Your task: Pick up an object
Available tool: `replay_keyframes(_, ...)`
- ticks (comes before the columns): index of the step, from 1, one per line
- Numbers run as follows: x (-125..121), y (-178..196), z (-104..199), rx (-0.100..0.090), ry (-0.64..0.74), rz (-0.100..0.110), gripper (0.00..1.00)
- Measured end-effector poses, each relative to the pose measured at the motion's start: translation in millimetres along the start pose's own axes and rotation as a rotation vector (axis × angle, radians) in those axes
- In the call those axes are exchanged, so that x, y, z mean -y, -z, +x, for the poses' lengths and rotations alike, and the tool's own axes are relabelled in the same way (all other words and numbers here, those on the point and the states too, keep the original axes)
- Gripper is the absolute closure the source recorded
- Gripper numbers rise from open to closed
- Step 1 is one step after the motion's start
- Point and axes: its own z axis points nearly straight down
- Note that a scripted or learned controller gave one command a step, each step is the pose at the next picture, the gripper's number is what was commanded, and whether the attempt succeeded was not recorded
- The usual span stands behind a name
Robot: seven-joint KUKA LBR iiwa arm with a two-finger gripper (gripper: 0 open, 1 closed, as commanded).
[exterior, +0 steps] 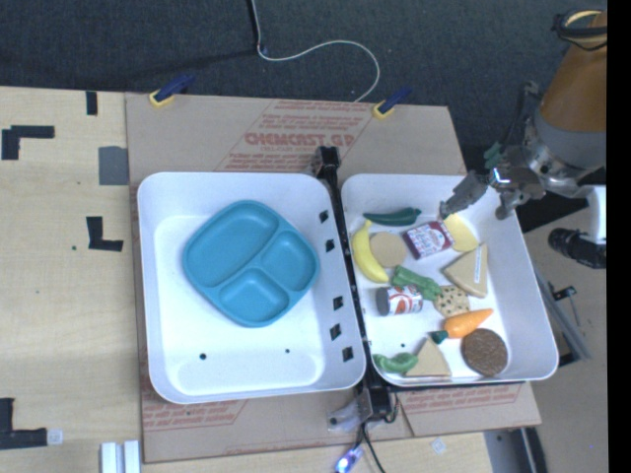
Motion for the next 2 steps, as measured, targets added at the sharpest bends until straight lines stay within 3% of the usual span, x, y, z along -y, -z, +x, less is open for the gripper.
replay_keyframes(1,-0.3,9.9,0.9,0.000,0.002,0.000,1.00)
replay_keyframes(2,22.0,160.3,50.0,0.001,0.006,-0.018,1.00)
